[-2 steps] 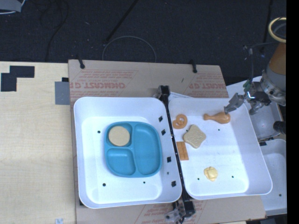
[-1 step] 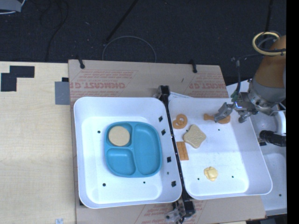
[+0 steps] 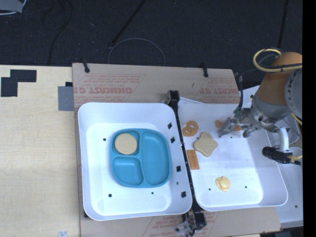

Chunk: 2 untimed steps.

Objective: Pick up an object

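Note:
My gripper (image 3: 236, 130) hangs low over the back of the right bin (image 3: 269, 191), open, its two grey fingers spread apart. A small orange piece (image 3: 239, 128) shows in the gap between them; I cannot tell whether they touch it. Another orange bit (image 3: 218, 124) lies just left of the fingers. Further left in the same bin are a pretzel (image 3: 190, 128), a tan cracker (image 3: 205, 144) and a flat brown strip (image 3: 192, 160). A yellow lump (image 3: 222, 183) lies near the front.
The left bin (image 3: 94, 201) holds a blue divided plate (image 3: 148, 174) with a round tan cookie (image 3: 125, 143) in its back-left compartment. A black divider (image 3: 180, 152) separates the bins. The arm (image 3: 276, 90) and a black cable (image 3: 279, 154) crowd the right bin's right side.

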Each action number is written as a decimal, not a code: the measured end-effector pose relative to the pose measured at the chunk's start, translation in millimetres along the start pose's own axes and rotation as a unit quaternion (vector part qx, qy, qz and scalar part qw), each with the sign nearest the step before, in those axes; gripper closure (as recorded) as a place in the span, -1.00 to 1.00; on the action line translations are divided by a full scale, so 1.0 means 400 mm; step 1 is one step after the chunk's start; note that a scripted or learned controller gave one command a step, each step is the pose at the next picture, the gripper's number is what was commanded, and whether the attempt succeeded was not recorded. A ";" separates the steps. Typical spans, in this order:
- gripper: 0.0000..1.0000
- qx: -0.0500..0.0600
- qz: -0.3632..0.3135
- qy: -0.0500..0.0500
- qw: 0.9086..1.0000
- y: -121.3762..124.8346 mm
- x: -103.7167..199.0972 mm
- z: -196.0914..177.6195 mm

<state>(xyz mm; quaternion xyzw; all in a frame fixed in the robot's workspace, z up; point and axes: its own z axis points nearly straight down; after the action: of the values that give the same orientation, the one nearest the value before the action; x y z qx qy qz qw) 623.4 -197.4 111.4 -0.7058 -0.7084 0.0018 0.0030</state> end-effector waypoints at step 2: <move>1.00 -0.006 0.001 -0.002 1.000 0.018 0.001 -0.192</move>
<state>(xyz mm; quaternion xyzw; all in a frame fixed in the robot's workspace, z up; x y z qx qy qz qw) 631.3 -197.0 188.0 -0.7064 -0.7078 -0.0011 -0.0022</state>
